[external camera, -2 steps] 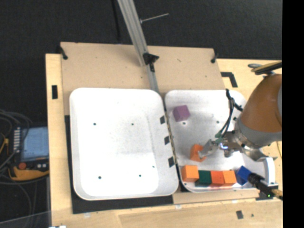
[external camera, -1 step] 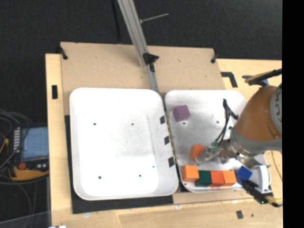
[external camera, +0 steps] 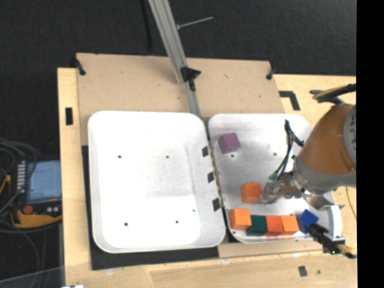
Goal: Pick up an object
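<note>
Nearest the camera, along the front wall of the right bin (external camera: 240,125), a row of blocks lies packed edge to edge: an orange block (external camera: 241,218), a green block (external camera: 258,224), two more orange ones (external camera: 282,224), and a blue block (external camera: 307,220) at the end. Just behind that row sits a lone orange cube (external camera: 251,192), and the gripper (external camera: 271,192) is down beside it on its right, touching or nearly so. The arm's wrist hides the fingers from above, so whether they are spread or closed cannot be told, nor whether the cube lies between them.

The step in hand looks like the approach for a grasp on that cube. The next move calls for the fingers to straddle it and close, then lift straight up. The front row stands close by and could be nudged. Farther back, a purple cube (external camera: 228,142) rests well apart, free on all sides. The left bin (external camera: 96,161) lies alongside.
</note>
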`<state>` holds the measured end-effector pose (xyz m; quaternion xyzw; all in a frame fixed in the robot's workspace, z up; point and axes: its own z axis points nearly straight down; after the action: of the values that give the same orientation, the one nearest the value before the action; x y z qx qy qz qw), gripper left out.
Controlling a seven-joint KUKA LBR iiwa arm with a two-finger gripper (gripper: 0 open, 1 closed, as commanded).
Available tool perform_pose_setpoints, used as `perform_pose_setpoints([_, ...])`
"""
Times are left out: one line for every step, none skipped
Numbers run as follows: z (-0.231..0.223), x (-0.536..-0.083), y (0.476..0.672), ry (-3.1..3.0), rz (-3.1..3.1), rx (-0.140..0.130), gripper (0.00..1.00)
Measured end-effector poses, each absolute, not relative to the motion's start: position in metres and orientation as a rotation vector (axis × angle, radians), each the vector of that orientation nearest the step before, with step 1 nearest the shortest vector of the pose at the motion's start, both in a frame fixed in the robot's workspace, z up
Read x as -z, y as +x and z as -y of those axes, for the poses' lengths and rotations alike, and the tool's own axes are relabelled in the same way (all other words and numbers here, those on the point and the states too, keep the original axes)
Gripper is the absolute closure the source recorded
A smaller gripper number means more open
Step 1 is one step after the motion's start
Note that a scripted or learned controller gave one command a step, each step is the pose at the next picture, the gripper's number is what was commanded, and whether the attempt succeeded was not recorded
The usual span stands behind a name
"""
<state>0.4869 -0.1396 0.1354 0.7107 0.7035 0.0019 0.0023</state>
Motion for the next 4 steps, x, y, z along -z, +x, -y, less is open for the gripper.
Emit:
perform_pose_setpoints([0.151,-0.184,0.489,2.226,-2.207,-0.005,1.0])
perform_pose_setpoints([0.152,-0.238,0.491,2.213,-2.219,-0.006,1.0])
perform_pose_setpoints([0.104,-0.229,0.497,2.214,-2.228,-0.002,1.0])
perform_pose_setpoints([0.047,-0.241,0.504,2.21,-2.231,-0.006,1.0])
